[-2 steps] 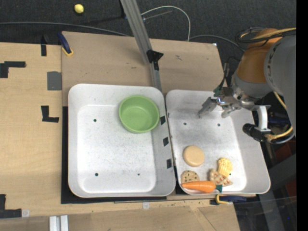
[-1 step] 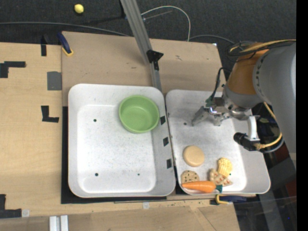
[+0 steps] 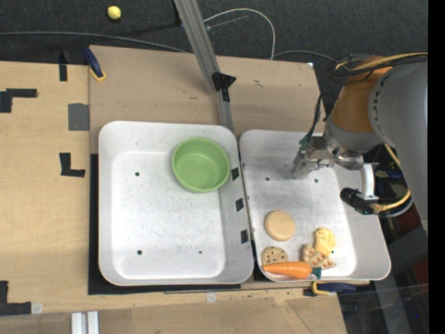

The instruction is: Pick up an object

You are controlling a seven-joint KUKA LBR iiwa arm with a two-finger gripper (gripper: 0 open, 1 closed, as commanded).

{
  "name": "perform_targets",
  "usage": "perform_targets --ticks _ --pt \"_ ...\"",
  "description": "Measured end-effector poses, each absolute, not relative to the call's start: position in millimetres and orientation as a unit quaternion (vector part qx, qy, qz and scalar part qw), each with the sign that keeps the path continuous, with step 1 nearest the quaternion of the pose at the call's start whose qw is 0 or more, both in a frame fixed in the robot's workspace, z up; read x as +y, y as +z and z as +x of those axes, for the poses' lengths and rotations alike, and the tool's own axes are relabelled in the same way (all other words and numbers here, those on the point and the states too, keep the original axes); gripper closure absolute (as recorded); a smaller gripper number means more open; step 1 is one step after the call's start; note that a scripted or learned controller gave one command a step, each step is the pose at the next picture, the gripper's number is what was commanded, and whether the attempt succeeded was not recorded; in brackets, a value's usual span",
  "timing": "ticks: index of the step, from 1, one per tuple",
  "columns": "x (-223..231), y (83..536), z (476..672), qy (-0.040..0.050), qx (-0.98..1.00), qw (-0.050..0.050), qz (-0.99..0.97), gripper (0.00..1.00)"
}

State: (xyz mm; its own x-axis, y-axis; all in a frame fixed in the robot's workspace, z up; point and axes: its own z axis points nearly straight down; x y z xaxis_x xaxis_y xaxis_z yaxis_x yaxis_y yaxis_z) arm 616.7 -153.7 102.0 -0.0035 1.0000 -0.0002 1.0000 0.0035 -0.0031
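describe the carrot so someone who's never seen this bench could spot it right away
Start at the right-hand white bin, the one under the arm's claw, and go to its near edge. A cluster of small food pieces sits there; the carrot lies flat along that edge, in front of a round cracker. It is the only long, bright orange piece, while its neighbours are pale tan or yellow.

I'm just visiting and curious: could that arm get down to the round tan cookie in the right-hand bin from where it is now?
Probably yes. The gripper hangs over the same bin, and the tan cookie lies flat with open floor between them; the carrot and cracker sit beyond it.
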Motion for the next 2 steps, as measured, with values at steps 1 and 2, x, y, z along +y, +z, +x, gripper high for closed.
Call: perform_targets --ticks 1,2 --pt "-152 145 620.4 -0.0008 -0.708 -0.001 -0.707 1.0" --pt "-145 191 617.9 -0.001 -0.708 -0.001 -0.706 1.0"
